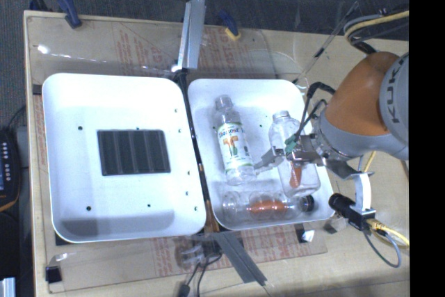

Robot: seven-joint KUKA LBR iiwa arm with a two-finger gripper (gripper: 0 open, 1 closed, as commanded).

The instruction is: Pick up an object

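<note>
The right bin (257, 90) holds several clear plastic bottles. One with a green and white label (233, 140) lies lengthwise in the middle. A second clear bottle (282, 127) lies to its right, and another with orange contents (264, 206) lies across the bin's near side. A further clear bottle with an orange patch (300, 176) sits at the right wall. My gripper (290, 155) hangs low over the right half of this bin, right above the bottles at the right wall and just right of the labelled one. The wrist hides what is directly beneath it.
The left bin (69, 101) has a dark ribbed rectangle (133, 151) on its floor. A grey metal bar (190, 31) stands at the back between the bins. Blue clamps (68, 9) grip the bench's far edge. Cables (379, 229) trail at the right front.
</note>
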